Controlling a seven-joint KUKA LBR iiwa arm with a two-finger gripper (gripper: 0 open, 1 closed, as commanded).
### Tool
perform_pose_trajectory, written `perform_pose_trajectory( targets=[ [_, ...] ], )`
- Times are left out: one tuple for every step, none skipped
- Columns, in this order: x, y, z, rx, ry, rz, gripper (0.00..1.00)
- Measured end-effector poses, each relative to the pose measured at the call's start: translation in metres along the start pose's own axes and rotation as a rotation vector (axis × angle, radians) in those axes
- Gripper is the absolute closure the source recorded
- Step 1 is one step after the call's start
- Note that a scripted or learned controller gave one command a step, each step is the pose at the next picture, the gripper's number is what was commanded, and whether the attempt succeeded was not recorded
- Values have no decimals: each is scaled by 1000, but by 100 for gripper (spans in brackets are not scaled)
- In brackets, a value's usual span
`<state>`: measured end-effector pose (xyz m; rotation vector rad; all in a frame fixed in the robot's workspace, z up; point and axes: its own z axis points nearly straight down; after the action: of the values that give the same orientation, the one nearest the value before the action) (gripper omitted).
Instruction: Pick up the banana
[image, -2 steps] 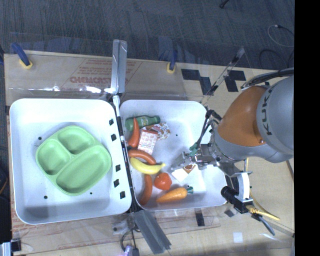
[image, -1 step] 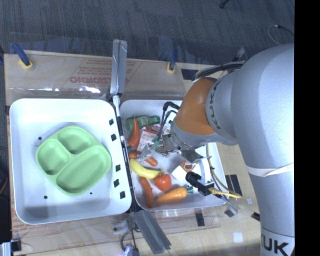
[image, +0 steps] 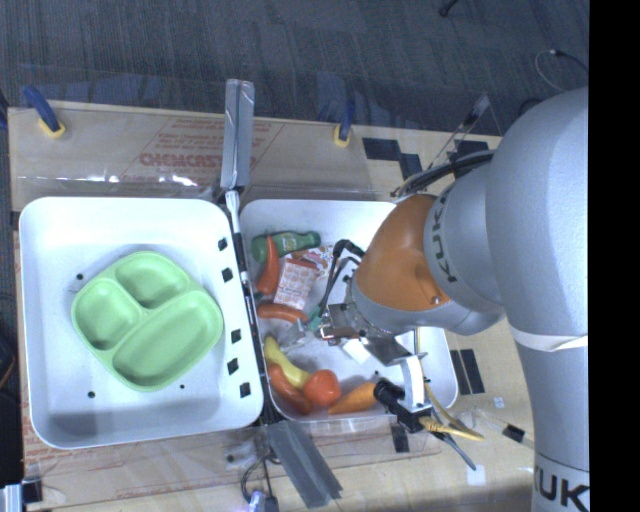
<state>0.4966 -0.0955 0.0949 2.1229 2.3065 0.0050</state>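
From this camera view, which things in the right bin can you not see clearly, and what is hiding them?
- Gripper: the orange wrist band covers most of it, so its fingers cannot be judged.
- Banana: partly seen; its lower end is tucked among the tomato and red pieces.
- Right bin: the arm hides its right half.
- Snack packet: print too small to read.

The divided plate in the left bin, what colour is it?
Light green; the divided plate shows plainly in the camera view.

Robotics lab setting: a grey KUKA arm is reaching in from 3 o'clock over two white bins sitting on a clamped plywood tabletop, with dark carpet lying at 12 o'clock.
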Motion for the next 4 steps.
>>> perform_pose_trajectory(
  targets=[
    [1, -1, -8, 6, 1, -5, 100],
    [0, -1, -8, 5, 1, -5, 0],
    [-2, -16, -1, -4, 0, 22, 0],
    [-2, -16, -1, -5, -7, -299, 0]
  ],
)
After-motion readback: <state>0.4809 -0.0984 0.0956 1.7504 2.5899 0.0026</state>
